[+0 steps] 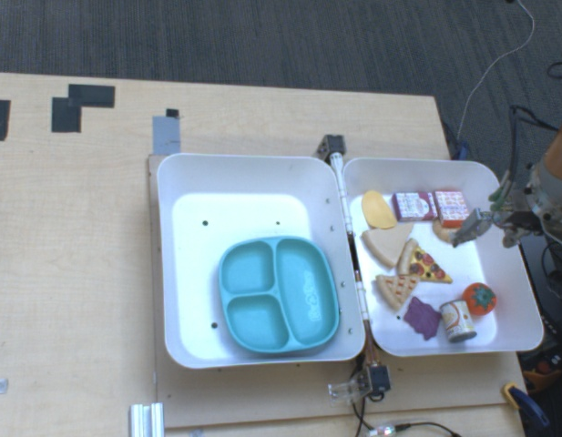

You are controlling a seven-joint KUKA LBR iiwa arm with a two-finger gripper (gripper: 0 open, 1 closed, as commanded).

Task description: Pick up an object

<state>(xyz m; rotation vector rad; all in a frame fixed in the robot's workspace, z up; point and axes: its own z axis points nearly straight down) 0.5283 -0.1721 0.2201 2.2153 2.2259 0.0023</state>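
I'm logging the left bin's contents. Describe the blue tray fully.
The blue tray is a rounded-corner, light blue plate, seemingly plastic, with three compartments: two smaller ones on the view's left, one long one on the right. It lies flat and slightly rotated in the left bin, toward its near right corner. All compartments look bare.

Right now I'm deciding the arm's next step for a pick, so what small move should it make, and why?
Probably a short descent toward the right bin, no grasp yet. The gripper hangs at that bin's right side, beside the reddish piece under the pink box, and nothing shows between its fingers. The pizza slice and tomato lie farther off.
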